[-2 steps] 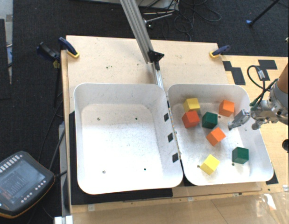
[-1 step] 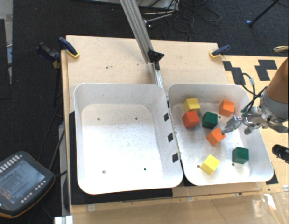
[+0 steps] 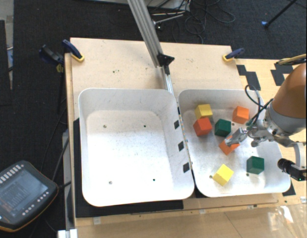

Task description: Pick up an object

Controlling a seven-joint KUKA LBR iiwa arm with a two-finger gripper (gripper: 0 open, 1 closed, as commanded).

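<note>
Here the right bin (image 3: 205, 190) serves as the landmark; all the blocks lie in it. Nearest the camera, by its front rim, sits a yellow block (image 3: 223, 174), and to the right of that a dark green block (image 3: 255, 165). Further in, near the bin's middle, the gripper (image 3: 238, 138) comes in from the right on the grey arm (image 3: 287, 110) and sits right at a small orange block (image 3: 228, 146). The fingertips appear to touch or flank that block, which lies tilted on the floor of the bin, but the view is too coarse to tell how wide the claw is or whether it truly has hold of the block. Just behind the gripper stands a second green block (image 3: 222, 127), with a red block (image 3: 203, 126) touching or nearly touching its left side. Toward the far rim lie a second yellow block (image 3: 204, 110), just behind the red one, and a second orange block (image 3: 240, 114) to the right, near the arm's cables.

Counted: two yellow, two green, two orange, one red, seven blocks in all. The left bin (image 3: 89, 133) adjoins the right bin's left wall. Beyond both bins a metal pole (image 3: 146, 24) slants up from the bench (image 3: 118, 58).
</note>
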